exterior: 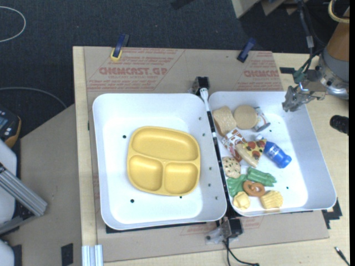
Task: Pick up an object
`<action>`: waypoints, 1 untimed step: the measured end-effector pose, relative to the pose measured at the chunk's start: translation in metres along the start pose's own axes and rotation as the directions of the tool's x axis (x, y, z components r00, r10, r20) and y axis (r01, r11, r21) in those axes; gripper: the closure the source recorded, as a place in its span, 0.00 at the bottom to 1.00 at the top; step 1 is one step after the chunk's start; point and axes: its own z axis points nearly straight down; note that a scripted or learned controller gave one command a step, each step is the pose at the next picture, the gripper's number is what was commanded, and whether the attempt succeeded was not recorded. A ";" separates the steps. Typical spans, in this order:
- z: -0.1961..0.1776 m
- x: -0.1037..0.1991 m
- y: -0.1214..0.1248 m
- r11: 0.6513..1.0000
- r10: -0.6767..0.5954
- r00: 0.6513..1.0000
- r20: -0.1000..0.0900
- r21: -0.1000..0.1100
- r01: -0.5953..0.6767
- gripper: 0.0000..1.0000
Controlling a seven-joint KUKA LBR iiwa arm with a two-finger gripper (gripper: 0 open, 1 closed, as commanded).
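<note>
Bench [89,71]: brown board top with red lettering, two clips on the far edge, one yellow-blue [117,47] and one blue [246,50].

Left bin [108,193]: white, shallow, holds a yellow divided plate [163,160] with three compartments, lying flat near the bin's centre. Nothing sits in the compartments.

Right bin [313,165]: white, touching the left bin along the shared middle edge. All the small items are crowded into its left half; the right half shows bare floor.

Arm [338,49]: enters from the upper right, grey with orange band at the frame edge. Gripper [293,103] hangs over the far right corner of the right bin, well apart from the pile. Fingers point down; whether they are apart or together cannot be told at this size. Nothing is visible between them.

Items in the right bin, far to near:
- bread slice [223,119] and round tan bun [244,116], side by side at the far end
- pizza slice [249,150], in the middle of the pile
- blue bottle [277,154], lying on its side just right of the pizza slice
- cookie [231,165], by the left wall
- green vegetable pieces [259,177]
- brown ring [254,188], resting on the green pieces
- two yellow pieces [271,199] at the near end
</note>
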 end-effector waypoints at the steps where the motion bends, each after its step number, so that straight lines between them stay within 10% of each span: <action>1: -0.007 0.048 -0.003 1.000 -0.001 1.000 -0.001 0.000 0.001 1.00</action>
